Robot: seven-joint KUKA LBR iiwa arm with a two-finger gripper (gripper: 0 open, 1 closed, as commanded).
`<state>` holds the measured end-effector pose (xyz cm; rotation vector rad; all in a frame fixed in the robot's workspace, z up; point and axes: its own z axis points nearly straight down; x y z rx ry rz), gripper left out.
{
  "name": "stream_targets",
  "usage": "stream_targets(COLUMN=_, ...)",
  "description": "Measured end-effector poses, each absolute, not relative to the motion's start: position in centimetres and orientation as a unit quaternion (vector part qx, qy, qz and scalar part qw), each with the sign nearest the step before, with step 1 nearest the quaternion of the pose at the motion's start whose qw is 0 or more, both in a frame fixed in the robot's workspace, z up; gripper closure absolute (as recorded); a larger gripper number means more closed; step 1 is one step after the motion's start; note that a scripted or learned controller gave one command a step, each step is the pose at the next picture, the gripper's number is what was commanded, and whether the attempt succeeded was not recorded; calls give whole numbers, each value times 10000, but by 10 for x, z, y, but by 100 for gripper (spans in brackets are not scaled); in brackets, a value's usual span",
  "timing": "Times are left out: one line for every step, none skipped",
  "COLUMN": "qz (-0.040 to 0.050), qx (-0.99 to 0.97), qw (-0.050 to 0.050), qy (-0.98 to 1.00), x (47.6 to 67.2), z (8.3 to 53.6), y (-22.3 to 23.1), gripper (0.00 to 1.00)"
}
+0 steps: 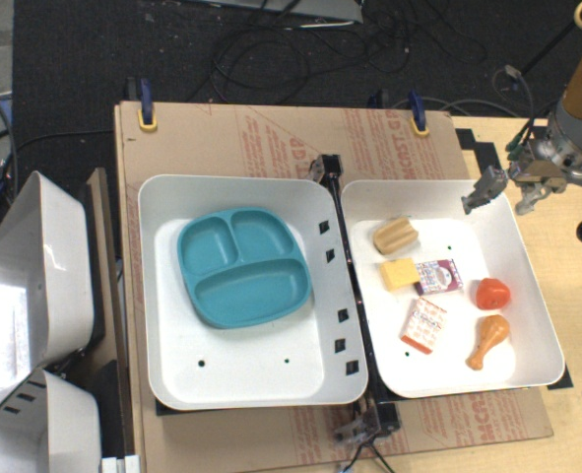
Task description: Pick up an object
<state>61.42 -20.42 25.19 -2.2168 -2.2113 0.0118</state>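
Gripper hanging over the upper right corner of the right bin, at right of frame, two fingers spread apart with nothing between them: released, not grasping. Everything to pick lying down and to the left of it in the frame, inside that right bin. Nearest, probably, the bread roll toward the bin's upper middle, long axis tilted slightly up to the right; the tomato about as near, almost straight below the gripper by the right wall. Between them, a yellow block touching a purple-and-white packet on its right. Lower, an orange-and-white carton, tilted, and at lower right a drumstick, long axis running from lower left up to the right, thick end uppermost. Left bin in frame centre holding just a teal divided plate, lying flat, nothing on it. Coming move, as a judgement: down and leftward into the right bin, fingers turned across the chosen piece's short side.
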Motion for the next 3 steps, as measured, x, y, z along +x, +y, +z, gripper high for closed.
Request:
stream_targets(qz=2, qx=-7068, qw=-4, qy=-7074, x=617, z=260, y=-203, gripper=0)
stream_targets(qz=12, qx=-7071, qw=15, qy=-7071, x=611, z=215, y=-198, gripper=0)
stream_targets(qz=9, qx=-7073, qw=11, qy=-7069, x=602, z=163, y=-193, gripper=0)
